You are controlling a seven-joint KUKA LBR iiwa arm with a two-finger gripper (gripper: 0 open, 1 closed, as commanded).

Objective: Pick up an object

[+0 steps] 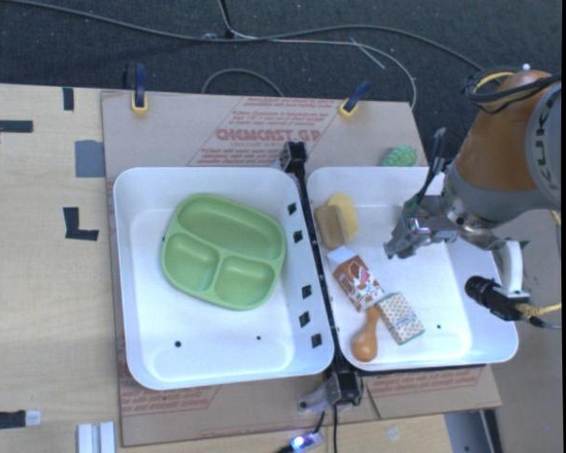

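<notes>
Reaching in from the right, the arm holds its gripper low over the right bin, finger state unclear, near 1 red-and-white packet lying flat beside the divider.

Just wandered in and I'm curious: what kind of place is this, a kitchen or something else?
Probably a robot test lab, not a kitchen. A robot arm reaches over two white bins clamped to a cardboard-covered bench, cables trail across the floor, and the green divided plate and small boxes look like practice items.
</notes>
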